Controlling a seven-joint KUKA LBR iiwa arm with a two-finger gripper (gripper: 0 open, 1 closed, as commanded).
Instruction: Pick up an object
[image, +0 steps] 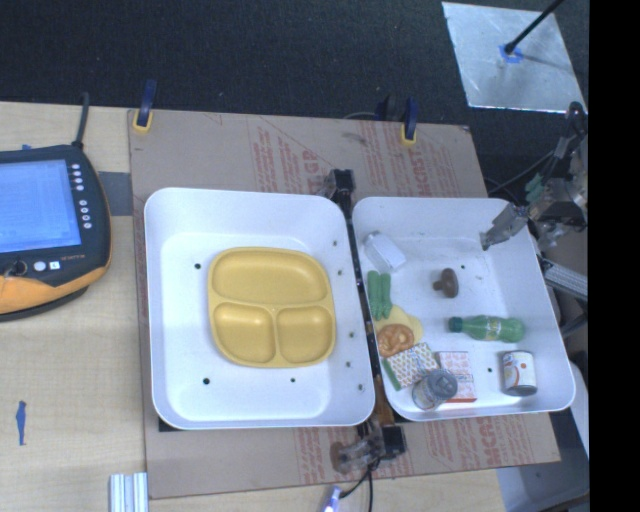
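Leftward, a yellow divided tray (272, 305) sits mid-bin in the left bin (170, 395), bare floor all round. The right bin (560, 380) crowds its objects along the near and left edges: green bottle (487, 327), small can (518, 372), brown lump (446, 283). The gripper (497, 230) hangs over its far-right corner, its grip state unreadable.

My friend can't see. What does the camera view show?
Two white bins sit side by side on a bench. The left bin holds a yellow tray; the right bin holds a green bottle, a can, a brown lump and other small things. The tool hovers at its far right corner.
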